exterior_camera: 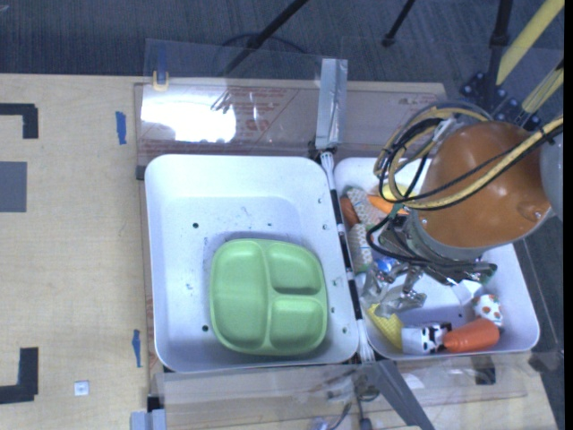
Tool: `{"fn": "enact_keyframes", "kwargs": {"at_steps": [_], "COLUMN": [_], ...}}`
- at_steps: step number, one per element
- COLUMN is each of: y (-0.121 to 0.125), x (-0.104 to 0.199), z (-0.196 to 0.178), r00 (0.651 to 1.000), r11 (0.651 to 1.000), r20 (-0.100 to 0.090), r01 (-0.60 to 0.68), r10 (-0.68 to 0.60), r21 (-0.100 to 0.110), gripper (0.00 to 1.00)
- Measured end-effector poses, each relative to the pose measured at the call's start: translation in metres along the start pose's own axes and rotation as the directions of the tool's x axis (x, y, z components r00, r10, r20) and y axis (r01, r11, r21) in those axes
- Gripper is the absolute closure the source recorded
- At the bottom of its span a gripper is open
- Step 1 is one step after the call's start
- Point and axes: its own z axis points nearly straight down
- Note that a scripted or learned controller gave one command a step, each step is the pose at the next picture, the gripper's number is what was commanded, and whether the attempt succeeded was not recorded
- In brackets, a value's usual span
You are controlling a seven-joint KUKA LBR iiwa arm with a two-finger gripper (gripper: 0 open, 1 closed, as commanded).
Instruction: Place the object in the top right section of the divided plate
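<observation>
1. Down in the right bin (pixel 524 280), the gripper (pixel 397 298) hangs low over a heap of toys; whether it is wide, narrow or holding anything, I cannot tell.
2. Around it lie a carrot (pixel 473 335) at the near edge, a black-and-white toy (pixel 423 338) beside that, something yellow (pixel 387 328) just left, and more pieces along the bin's left wall.
3. Which one is the object is unclear; all remain in the right bin.
4. Left, the green plate (pixel 267 296) sits in the left bin (pixel 179 195), its three sections bare.
5. Judged step: picking. Next calls for a secure grasp, a lift, then travel left to the plate's far-right section.
</observation>
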Motion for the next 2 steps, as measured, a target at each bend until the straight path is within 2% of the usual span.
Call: {"fn": "enact_keyframes", "kwargs": {"at_steps": [1, 2], "y": [0.036, 0.075], "x": [-0.064, -0.108], "z": [0.000, 0.082], "r00": [0.999, 0.997], "r11": [0.999, 0.997], "r20": [0.001, -0.001], "r01": [-0.044, -0.075], "r10": [0.044, 0.075], "r21": [-0.001, -0.002], "gripper": [1.00, 1.00]}}
